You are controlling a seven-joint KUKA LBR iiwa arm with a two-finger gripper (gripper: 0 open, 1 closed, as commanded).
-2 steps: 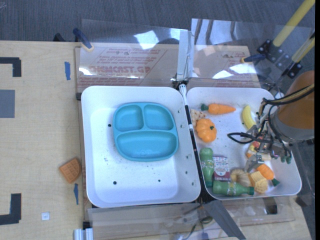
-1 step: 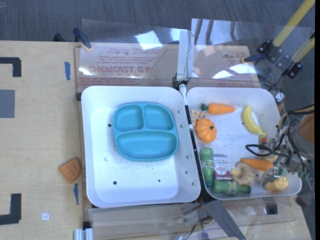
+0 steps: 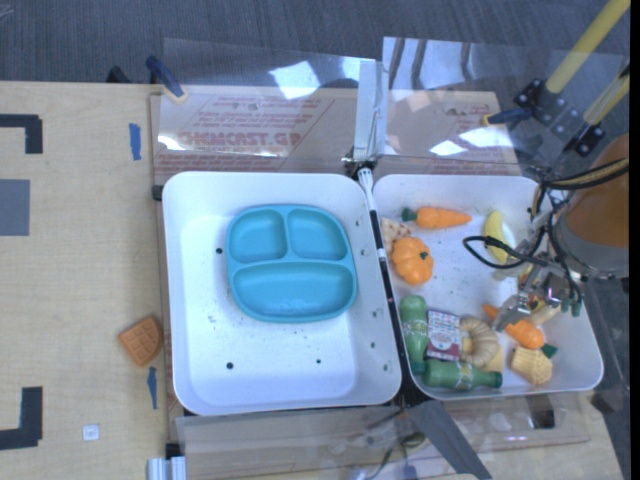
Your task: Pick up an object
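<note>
My gripper [image 3: 527, 306] hangs low over the right side of the right bin [image 3: 585, 368], wrapped in black cables. Directly below it lies a small orange carrot piece [image 3: 527, 334], with a yellow corn cob [image 3: 532, 366] just in front. A tan pretzel [image 3: 482, 340], a red and white packet [image 3: 441, 335] and two green bottles [image 3: 412, 320] [image 3: 462, 375] lie to its left. Further back sit an orange pumpkin [image 3: 411, 258], a long carrot [image 3: 440, 218] and a banana [image 3: 497, 230]. I see nothing lifted off the bin floor.
The left bin [image 3: 200, 368] carries a blue divided plate [image 3: 291, 262]. An orange waffle-like piece [image 3: 141, 340] lies on the wooden bench left of the bins. Clear plastic panels [image 3: 300, 118] stand behind both bins.
</note>
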